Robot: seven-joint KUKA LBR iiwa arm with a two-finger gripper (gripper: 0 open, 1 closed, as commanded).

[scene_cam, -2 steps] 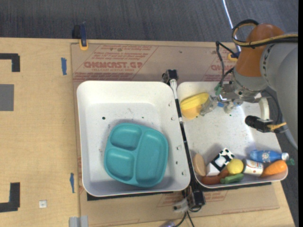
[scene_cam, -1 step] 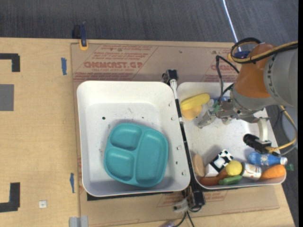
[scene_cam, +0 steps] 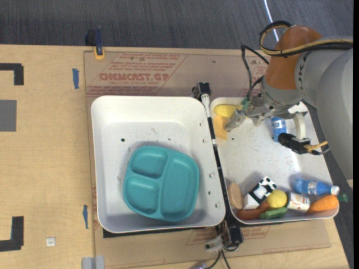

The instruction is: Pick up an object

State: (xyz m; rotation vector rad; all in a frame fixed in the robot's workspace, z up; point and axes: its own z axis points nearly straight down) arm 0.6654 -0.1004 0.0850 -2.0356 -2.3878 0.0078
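The arm reaches over the right bin (scene_cam: 247,144) with its gripper (scene_cam: 242,115) low at the bin's far left corner, just beside a yellow object (scene_cam: 223,111) that looks like a banana, lying against the far rim and the wall shared with the left bin (scene_cam: 106,122). How far the claw is open cannot be told from this angle, and nothing can be made out in its grasp. The step in hand looks like the approach to a grasp on that yellow piece. Next, the claw would need to settle squarely over it, clear of both walls, close, and lift straight up; the corner leaves little room, so a slip seems likely. Other candidates crowd the right bin's near edge: a lemon (scene_cam: 277,198), a carrot (scene_cam: 323,204), a blue-capped bottle (scene_cam: 313,187) and a black-and-white block (scene_cam: 261,190). A teal divided plate (scene_cam: 162,184) lies in the left bin.
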